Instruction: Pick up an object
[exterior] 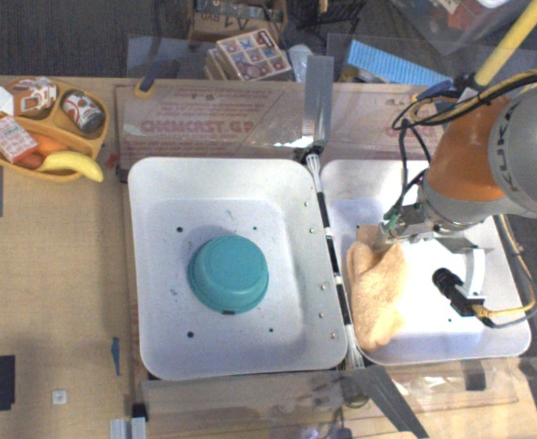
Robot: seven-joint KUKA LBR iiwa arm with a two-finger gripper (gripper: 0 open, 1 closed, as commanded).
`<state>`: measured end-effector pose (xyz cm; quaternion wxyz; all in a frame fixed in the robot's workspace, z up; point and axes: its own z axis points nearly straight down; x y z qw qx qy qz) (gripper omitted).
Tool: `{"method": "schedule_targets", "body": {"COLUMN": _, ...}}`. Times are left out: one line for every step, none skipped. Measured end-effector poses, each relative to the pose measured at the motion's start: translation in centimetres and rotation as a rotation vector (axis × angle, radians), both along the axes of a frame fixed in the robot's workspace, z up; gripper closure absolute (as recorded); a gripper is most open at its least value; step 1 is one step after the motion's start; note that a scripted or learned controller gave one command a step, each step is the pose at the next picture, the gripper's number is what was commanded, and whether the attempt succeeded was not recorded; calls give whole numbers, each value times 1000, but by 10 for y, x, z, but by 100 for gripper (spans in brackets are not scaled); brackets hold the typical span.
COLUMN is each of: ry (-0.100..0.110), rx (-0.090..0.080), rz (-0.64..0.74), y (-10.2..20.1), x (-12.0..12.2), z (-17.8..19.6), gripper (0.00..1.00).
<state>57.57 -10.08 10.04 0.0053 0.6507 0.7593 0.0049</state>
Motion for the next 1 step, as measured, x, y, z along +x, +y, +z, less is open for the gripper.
{"method": "schedule_targets", "body": {"ry": 0, "rx": 0, "rz": 0, "y": 0, "x": 0, "z": 0, "gripper": 0}}
